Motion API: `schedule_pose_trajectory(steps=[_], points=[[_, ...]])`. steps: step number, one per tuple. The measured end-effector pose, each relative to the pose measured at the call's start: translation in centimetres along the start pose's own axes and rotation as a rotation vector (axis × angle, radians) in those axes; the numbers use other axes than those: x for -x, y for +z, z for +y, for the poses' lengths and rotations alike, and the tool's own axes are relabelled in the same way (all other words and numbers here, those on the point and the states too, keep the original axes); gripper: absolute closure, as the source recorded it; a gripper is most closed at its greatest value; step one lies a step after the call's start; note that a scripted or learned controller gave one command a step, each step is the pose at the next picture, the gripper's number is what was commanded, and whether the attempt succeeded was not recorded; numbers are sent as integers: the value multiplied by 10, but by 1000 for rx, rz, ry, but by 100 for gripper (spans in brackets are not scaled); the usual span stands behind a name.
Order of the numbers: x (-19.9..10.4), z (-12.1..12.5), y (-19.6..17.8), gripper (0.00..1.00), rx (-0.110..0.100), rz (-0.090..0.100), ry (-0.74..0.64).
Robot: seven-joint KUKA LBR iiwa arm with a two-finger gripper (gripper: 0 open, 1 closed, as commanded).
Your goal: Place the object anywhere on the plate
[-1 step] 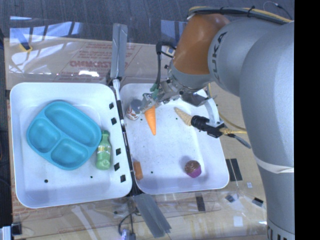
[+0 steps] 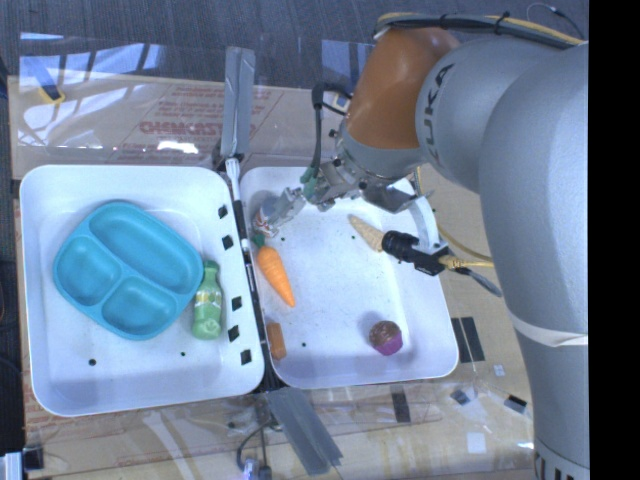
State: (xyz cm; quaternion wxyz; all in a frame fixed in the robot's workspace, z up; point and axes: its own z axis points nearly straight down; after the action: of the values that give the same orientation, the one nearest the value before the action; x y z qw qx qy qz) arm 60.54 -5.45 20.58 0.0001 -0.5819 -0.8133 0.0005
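Camera view: I see the gripper (image 2: 283,206) low in the right bin's far-left corner; I cannot tell its state. Orange plastic carrot (image 2: 276,275) lies just beside it, unheld. I'd grip across its thick middle, then carry left to the blue divided plate (image 2: 128,268).

A robotics lab: a grey KUKA arm (image 2: 500,118) (orange-banded) over two white bins (image 2: 60,368) on a taped bench (image 2: 480,368), cables trailing.

The arm (image 2: 520,168) is bulky and rounded, with a smooth pale grey shell and dark "KUKA" lettering near the wrist. A glossy orange band (image 2: 395,88) wraps the joint above the wrist. Thin black and yellowish cables (image 2: 480,23) run over its top, and a black fitting (image 2: 410,250) sticks out below.
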Motion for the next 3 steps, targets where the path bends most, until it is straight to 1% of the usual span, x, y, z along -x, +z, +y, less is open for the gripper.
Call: schedule_pose_trajectory(steps=[1, 2, 3], points=[[-82, 2, -28, 0, -3, 2, 179], [-112, 8, 15, 0, -6, 2, 319], [-140, -13, 16, 0, -7, 1, 404]])
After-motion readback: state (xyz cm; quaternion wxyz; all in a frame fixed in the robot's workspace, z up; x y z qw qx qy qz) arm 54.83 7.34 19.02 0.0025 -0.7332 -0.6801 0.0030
